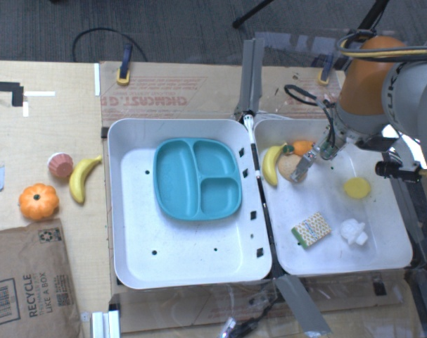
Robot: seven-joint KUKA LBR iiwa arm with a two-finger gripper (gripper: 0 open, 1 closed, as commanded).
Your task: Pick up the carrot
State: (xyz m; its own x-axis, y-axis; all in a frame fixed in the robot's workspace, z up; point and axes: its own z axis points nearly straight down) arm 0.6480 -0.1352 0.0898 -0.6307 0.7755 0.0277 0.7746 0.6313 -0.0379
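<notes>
The gripper (pixel 302 168) is hovering by the carrot (pixel 302 147) — finger state unclear — risking grabbing the crowding banana (pixel 271 165) instead.

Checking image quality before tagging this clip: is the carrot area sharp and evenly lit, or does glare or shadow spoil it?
Camera view: even, soft lighting; faint shadows under the gripper. The carrot is small and partly hidden behind the gripper, slightly soft. The white right bin is bright, with no harsh glare.
</notes>
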